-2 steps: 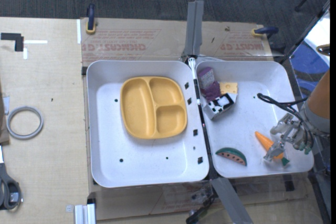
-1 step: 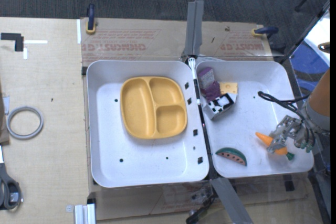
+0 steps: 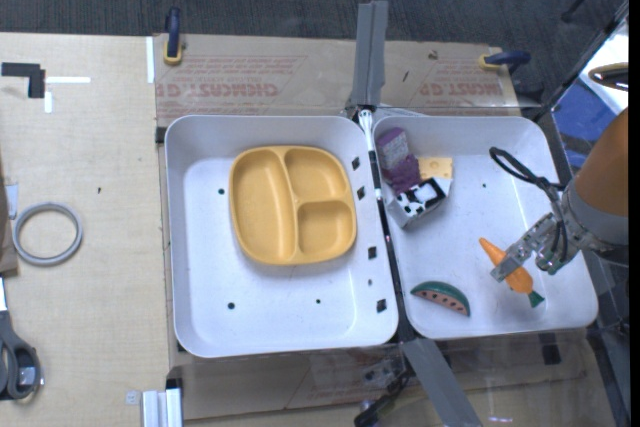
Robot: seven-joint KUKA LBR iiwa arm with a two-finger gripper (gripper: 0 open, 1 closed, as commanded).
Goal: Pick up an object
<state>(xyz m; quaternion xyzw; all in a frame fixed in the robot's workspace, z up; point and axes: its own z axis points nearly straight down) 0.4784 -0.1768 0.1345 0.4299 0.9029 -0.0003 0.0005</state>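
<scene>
Four toys lie in the right white bin point(image 3: 470, 130). Our tool point(image 3: 517, 262) sits over the small orange plastic carrot point(image 3: 507, 268) near the bin's right side; grip can't be told. We'd go straight down w/ carrot centred, squeeze, then lift slowly.

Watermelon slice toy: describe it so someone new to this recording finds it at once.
Look in the right-hand white bin, along its near edge. The watermelon slice toy lies flat there, a half-moon with a green rind and red flesh. The toy carrot to its right is orange and narrow, under the tool.
</scene>
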